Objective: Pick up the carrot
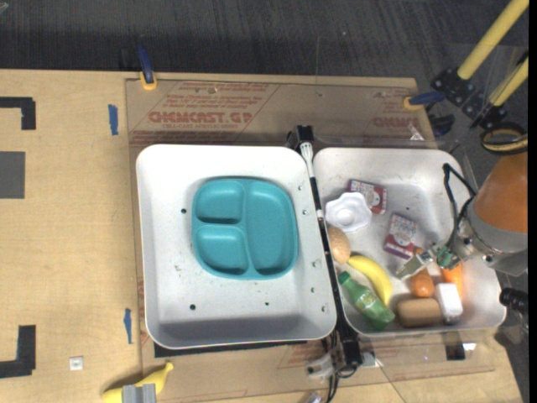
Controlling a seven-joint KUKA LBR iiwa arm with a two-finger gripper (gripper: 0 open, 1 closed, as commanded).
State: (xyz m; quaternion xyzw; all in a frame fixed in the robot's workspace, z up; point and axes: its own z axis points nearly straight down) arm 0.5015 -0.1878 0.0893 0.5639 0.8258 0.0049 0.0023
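The carrot (454, 274) shows as a small orange piece at the right side of the right bin (419, 168), partly hidden under the arm's wrist. My gripper (431, 260) is low in that bin, just left of the carrot and right above an orange round fruit (422, 285). The grey wrist and its orange band (510, 193) cover the bin's right edge. I cannot make out whether anything is in the gripper's grasp.
The right bin is crowded: a white cup (348, 212), two purple packets (367, 194), a banana (374, 275), a green bottle (366, 300), a brown roll (417, 311) and a white block (450, 301). A teal divided plate (246, 227) lies in the left bin (168, 292).
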